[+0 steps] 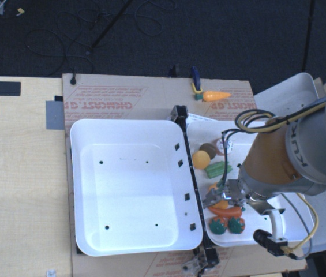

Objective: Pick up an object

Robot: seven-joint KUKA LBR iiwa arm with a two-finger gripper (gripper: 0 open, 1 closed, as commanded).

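Note:
Several small toy foods lie in the right bin (240, 240): a yellow ball (201, 159), a brown piece (209, 150), a green piece (215, 169), a red-orange piece (225, 210), and a green one (218, 226) beside a red one (236, 225) at the front. My gripper (220, 197) is low in this bin, just above the red-orange piece, with an orange bit showing at its tip. The arm's orange band (266, 160) and grey wrist cover much of the bin's right half.
The left bin (79, 154) sits beside the right one, split by a black divider (187, 172). A toy carrot (216, 96) lies on the cardboard behind the bins, next to a blue clamp (195, 79). Cables loop over the arm.

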